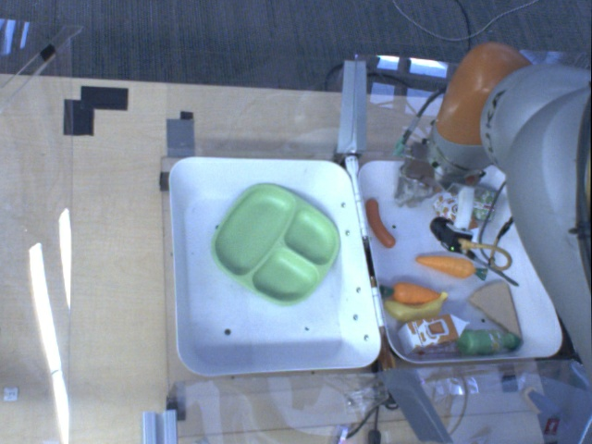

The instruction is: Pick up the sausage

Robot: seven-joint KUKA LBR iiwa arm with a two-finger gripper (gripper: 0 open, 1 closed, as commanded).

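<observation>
The sausage (379,223), a short reddish-brown link, lies at the left side of the right bin (546,317), close to its left wall and pointing roughly front to back. My gripper (415,183) hangs over the back of that bin. It is to the right of the sausage's far end and apart from it, with nothing visibly held. The grey arm with its orange band (479,86) reaches in from the right and hides the bin's back right corner.
Several toy foods share the right bin: a carrot (447,265), an orange pepper (413,293) on a yellow piece, a small carton (433,333), a green item (487,342) and a tan wedge (498,305). The left bin (199,340) holds a green divided plate (277,241).
</observation>
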